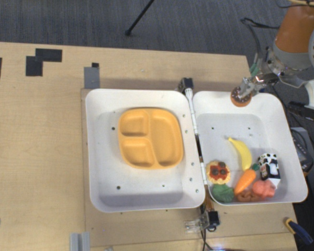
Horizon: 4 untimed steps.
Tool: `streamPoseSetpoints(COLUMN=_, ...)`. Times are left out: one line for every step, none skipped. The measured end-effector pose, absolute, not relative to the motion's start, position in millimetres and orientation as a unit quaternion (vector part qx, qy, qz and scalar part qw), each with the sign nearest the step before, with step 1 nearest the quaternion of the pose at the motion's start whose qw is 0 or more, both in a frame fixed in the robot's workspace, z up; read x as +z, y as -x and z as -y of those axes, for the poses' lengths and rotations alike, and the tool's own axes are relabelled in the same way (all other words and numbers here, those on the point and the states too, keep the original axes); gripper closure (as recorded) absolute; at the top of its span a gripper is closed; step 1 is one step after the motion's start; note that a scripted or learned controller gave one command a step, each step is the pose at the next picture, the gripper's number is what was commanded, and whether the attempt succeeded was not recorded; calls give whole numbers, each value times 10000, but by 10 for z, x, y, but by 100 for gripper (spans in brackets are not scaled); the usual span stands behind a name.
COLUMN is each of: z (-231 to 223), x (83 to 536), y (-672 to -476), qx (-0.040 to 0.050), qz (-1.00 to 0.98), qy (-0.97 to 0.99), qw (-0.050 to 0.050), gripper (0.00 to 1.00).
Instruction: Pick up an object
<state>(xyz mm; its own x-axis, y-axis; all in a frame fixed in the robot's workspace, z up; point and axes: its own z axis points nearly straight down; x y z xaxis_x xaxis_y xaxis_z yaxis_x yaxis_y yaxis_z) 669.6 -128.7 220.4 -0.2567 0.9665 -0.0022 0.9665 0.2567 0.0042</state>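
My gripper [244,94] hangs over the far rim of the right bin [272,104], at the upper right of the camera view. A small orange-brown round object [240,99] sits at its fingertips, and the fingers are shut on it. In the bin's near corner lies a cluster of toys: a yellow banana [242,151], an orange carrot [245,180], a round pizza-like piece [218,171], a green item [223,193], a pink item [264,189] and a black-and-white figure [269,164].
The left bin [102,156] holds a yellow divided plate [149,137]. A metal clamp [186,84] stands at the far end of the seam between the bins. The arm's orange band [298,27] is at the top right. Cables run along the right bench edge.
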Motion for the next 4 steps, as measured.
streamPoseSetpoints(z=1289, x=2202, y=-6695, qx=8, qz=-7926, qy=-6097, qw=20, gripper=0)
streamPoseSetpoints(z=1333, x=1332, y=-6279, qx=5, qz=-9179, qy=-3969, qw=12, gripper=0)
streamPoseSetpoints(z=1097, x=994, y=-5678, qx=12, qz=-9555, qy=-2950, qw=42, gripper=0)
streamPoseSetpoints(z=1083, x=1112, y=-5692, qx=24, qz=-9556, qy=-2946, qw=44, gripper=100)
